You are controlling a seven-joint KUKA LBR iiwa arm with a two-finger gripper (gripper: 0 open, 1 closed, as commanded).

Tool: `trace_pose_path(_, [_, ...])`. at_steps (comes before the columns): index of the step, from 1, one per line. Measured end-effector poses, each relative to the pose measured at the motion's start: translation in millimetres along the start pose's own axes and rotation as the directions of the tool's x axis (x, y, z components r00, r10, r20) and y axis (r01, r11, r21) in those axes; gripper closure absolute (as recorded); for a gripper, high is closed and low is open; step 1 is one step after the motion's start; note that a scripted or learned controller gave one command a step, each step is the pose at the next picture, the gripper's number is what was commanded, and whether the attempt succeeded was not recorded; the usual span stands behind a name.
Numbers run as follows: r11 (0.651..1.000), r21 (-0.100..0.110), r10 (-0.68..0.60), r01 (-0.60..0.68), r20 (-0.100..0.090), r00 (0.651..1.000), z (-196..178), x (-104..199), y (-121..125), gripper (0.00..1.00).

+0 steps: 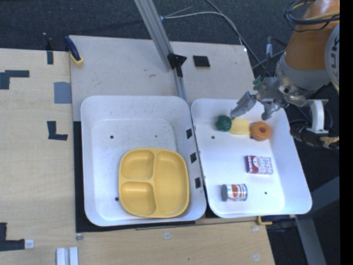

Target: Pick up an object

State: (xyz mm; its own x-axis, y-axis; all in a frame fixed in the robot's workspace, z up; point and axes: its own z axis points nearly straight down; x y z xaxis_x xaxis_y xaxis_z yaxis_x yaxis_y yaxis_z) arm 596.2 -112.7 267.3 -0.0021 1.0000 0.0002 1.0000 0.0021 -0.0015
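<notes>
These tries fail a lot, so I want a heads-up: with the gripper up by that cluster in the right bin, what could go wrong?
1. The green item, yellow item and orange ring sit packed in a row below the gripper, so it may nudge a neighbour or catch two.
2. The cluster lies close to the right bin far wall, so the gripper could strike the rim.

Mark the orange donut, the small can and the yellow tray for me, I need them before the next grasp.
orange donut (260, 131): camera view, on its ring, right bin.
small can (235, 192): camera view, middle of its side, lying in the right bin.
yellow tray (154, 182): camera view, on the central divider, left bin.
</notes>
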Motion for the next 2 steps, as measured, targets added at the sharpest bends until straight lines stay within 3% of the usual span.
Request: trace_pose_path(2, [1.000,0.007,0.001,-0.001,0.000,1.000,122,-1,-13,0.00])
